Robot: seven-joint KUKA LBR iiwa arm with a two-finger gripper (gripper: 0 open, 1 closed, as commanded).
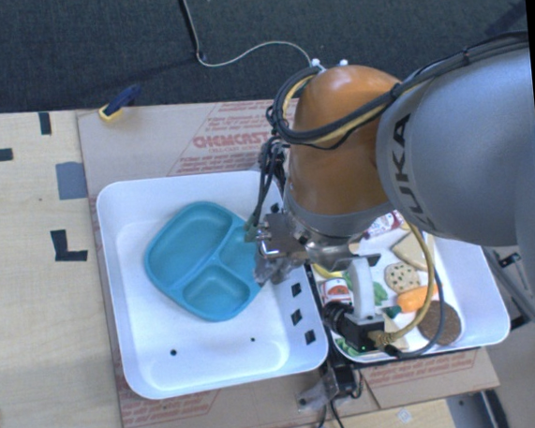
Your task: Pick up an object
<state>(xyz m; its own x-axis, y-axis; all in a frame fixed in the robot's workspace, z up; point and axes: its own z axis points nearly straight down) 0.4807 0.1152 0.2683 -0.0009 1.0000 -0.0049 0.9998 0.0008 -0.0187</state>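
Blue plate (pixel 199 259) lies flat in the left bin (pixel 127 269), three compartments, tilted diagonal, its right edge tucked under the wrist hardware so that side is cut off. Gripper (pixel 270 255) sits at that right edge near the divider between the bins; it's buried under the orange band (pixel 336 145) and cables, so how the jaws stand cannot be told, nor whether anything is pinched. Right bin (pixel 487 295) is mostly covered by the grey arm (pixel 473 151); small items (pixel 401 285) peek out there: something orange, a cookie-like piece, a brown disc, too cluttered to name. Cardboard sheet (pixel 175 137) underlies both bins.
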